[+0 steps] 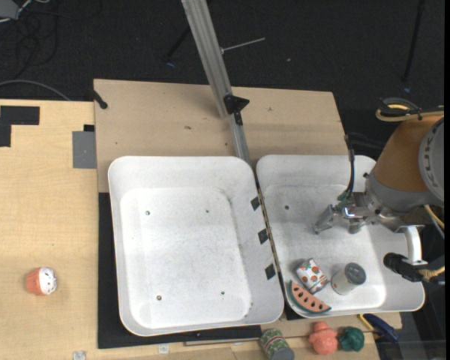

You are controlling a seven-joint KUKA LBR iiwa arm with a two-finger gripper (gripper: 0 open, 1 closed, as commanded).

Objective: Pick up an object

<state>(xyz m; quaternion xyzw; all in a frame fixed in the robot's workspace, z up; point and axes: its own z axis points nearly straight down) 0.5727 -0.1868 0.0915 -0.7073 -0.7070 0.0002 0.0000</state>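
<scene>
My gripper [339,217] hangs over the middle of the right bin [300,178], with the grey arm and its orange band [401,160] coming in from the right. Nothing shows in its grasp. Three objects lie in the bin's near corner, below the gripper and apart from it. They are a red-and-white patterned piece [311,274], a grey cylinder [349,276] and a watermelon slice [309,297] against the front rim.
The left bin [135,178] lies beside the right one, with black clips [262,235] along the shared edge. A metal rail [210,51] slants up behind the bins. Small toys [322,338] lie beyond the front rim, and an orange-and-white figure [41,281] sits on the wooden bench at far left.
</scene>
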